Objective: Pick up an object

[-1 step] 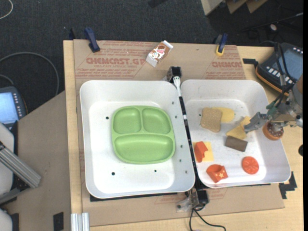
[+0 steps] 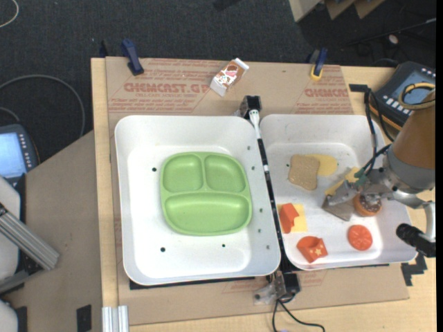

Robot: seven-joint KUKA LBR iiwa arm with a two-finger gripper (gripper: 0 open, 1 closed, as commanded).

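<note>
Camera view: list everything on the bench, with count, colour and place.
bins: 2, white, side by side on the bench
divided plate: 1, green, in the left bin
bread slice: 1, tan, right bin, far side
yellow piece: 1, yellow, beside the bread slice
orange-and-yellow block: 1, right bin, left edge
red cup-like toy: 1, red, right bin, near edge
red round toy: 1, right bin, near right
small carton: 1, white and red, on the board behind the bins
clamps: 2, blue, far edge of the board
end effector: 1, grey, low over the right bin
</note>
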